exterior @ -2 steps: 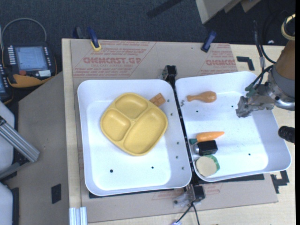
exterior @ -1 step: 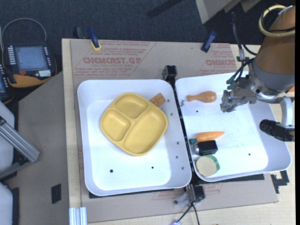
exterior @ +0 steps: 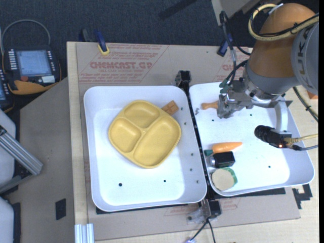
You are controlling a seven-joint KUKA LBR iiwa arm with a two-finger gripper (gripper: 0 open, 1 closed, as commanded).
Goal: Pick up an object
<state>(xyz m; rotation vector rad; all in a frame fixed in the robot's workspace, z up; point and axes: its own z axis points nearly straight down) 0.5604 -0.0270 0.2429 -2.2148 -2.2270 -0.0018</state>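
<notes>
Orange carrot (exterior: pixel 227 146) lies in the right bin (exterior: pixel 298 171), near the front, beside 1 black block (exterior: pixel 224 159) and 1 round disc (exterior: pixel 223 178). I fear a grab there could clip its neighbours. My hand (exterior: pixel 225 107) hovers farther back, well apart; I cannot tell its opening.

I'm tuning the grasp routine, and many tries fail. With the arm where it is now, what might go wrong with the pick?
1. The gripper hangs near the right bin's inner wall; the small orange piece beside it may be too close to the wall to grasp cleanly.
2. The carrot, black block and round disc crowd together, so a pick there may nudge neighbours or slip.
</notes>
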